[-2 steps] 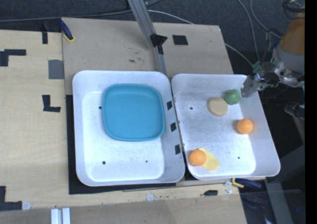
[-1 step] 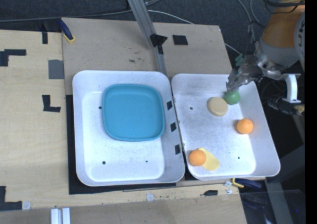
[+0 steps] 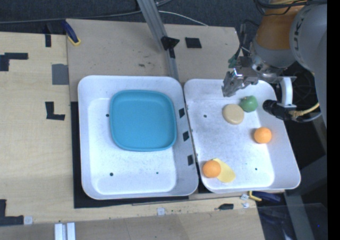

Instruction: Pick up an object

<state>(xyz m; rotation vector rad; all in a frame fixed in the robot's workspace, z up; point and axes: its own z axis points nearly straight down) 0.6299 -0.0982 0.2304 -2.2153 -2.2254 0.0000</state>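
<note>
In the right bin (image 3: 212,127) lie a beige round piece (image 3: 232,113), a green ball (image 3: 248,104) touching it at its upper right, an orange ball (image 3: 262,135) further right, and a second orange ball (image 3: 211,169) beside a yellow piece (image 3: 226,172) at the front. My gripper (image 3: 231,87) hangs over the bin's back part, just above and left of the beige piece and the green ball. Nothing shows between its fingers.
The left bin (image 3: 95,170) holds a blue square plate (image 3: 143,119). A grey metal pole (image 3: 154,16) slants across the bench behind the bins. Black cables (image 3: 287,110) run along the right bin's right side.
</note>
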